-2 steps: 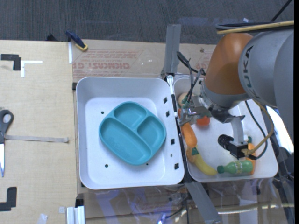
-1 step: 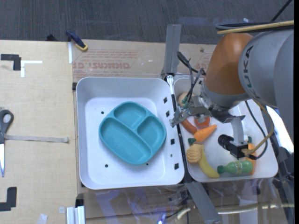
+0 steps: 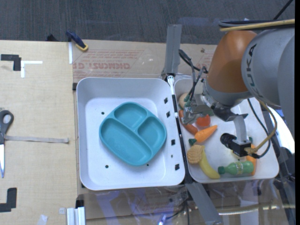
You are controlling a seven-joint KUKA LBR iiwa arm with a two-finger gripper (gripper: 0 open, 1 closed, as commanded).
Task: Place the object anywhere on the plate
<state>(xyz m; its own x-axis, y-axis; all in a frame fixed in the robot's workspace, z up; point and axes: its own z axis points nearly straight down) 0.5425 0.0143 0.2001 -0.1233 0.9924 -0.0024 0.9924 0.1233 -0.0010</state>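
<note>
Reaching in from the right, the grey arm (image 3: pixel 262 55) with its orange band hangs over the right bin (image 3: pixel 267 170), its gripper (image 3: pixel 191 112) low near the bin's left wall among the toy food. How the tool stands, open or closed, cannot be told, and nothing can be seen held in it. Just beside the gripper lies a red piece (image 3: pixel 203 121), and touching below that an orange carrot (image 3: pixel 205 133), tilted. Further toward the near edge sit a knobbly yellow piece (image 3: pixel 196 154) and a banana (image 3: pixel 207 167), touching each other. A green bottle (image 3: pixel 237 168) lies on its side along the near wall, with a small orange piece (image 3: pixel 251 158) just above it. A black fitting (image 3: pixel 233 143) on cables hangs over the middle of this bin and hides part of the floor.

The blue plate (image 3: pixel 133 133), three compartments, lies in the left bin (image 3: pixel 89 172), well apart from the food. On the bench to the left lie scissors (image 3: pixel 3 135)
</note>
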